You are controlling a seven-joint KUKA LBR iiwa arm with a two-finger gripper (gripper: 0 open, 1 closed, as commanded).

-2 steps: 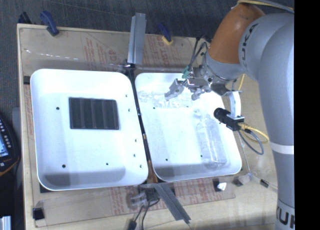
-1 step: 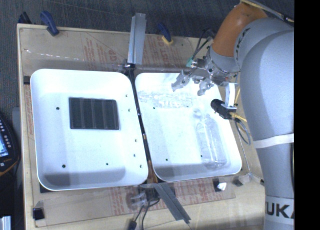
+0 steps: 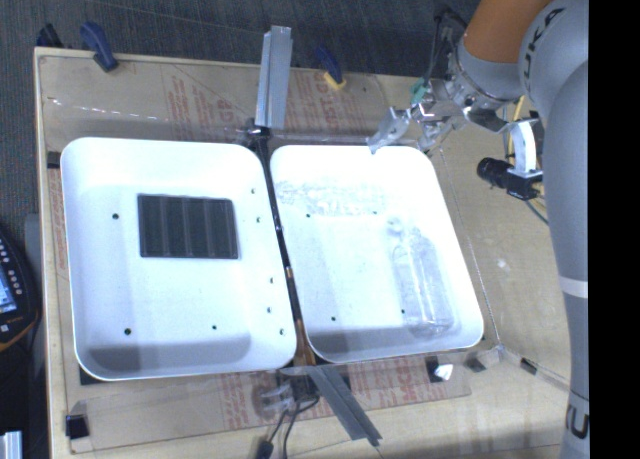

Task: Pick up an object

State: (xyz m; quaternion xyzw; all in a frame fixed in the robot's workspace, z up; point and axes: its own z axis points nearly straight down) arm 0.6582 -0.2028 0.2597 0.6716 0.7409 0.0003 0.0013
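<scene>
**Bench Inspection: Arm Above Right Bin, Bottle Not Gripped**

The left bin (image 3: 165,257) sat at the bench's nine o'clock side. A dark ribbed pad (image 3: 188,226) lay flat inside it, toward its eleven o'clock corner. Two blue clamps (image 3: 98,47) gripped the bench edge along twelve o'clock.

A metal bar (image 3: 273,77) stood at the seam between the bins, at the far side.

The right bin (image 3: 350,327) lay just beside the left one. A clear plastic bottle (image 3: 420,282) rested on its side within, toward the bin's four o'clock area, long axis running roughly twelve to six.

The gripper (image 3: 405,127) was positioned over the right bin's one o'clock corner, well apart from the bottle. Its fingers (image 3: 385,137) appeared spread, with nothing between them. The arm (image 3: 530,27) entered from three o'clock.
</scene>
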